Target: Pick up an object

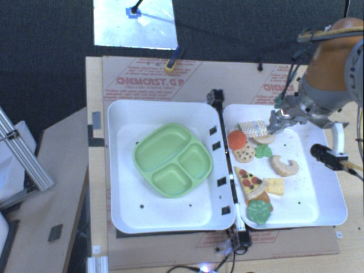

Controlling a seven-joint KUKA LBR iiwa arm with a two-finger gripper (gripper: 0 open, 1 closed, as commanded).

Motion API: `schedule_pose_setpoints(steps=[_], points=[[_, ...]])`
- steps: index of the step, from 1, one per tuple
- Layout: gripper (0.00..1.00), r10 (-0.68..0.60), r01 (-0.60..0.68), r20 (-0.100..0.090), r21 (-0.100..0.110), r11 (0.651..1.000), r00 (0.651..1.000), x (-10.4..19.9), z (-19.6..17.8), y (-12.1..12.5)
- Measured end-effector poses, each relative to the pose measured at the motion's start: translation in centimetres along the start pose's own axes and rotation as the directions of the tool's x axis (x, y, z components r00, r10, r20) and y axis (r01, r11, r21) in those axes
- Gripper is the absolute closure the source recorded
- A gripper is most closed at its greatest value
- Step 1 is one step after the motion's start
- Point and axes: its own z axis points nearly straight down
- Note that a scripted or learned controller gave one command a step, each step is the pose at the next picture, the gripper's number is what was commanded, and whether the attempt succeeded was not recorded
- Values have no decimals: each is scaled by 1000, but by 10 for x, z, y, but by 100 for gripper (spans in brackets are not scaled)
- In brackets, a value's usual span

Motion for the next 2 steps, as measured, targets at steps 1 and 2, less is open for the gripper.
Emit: schedule_pose_setpoints(steps=[1, 2], points=[[100, -2, 2, -1, 1, 1000, 1000, 52, -1, 39], [100, 2, -2, 1, 3, 1000, 1000, 71, 14, 52]])
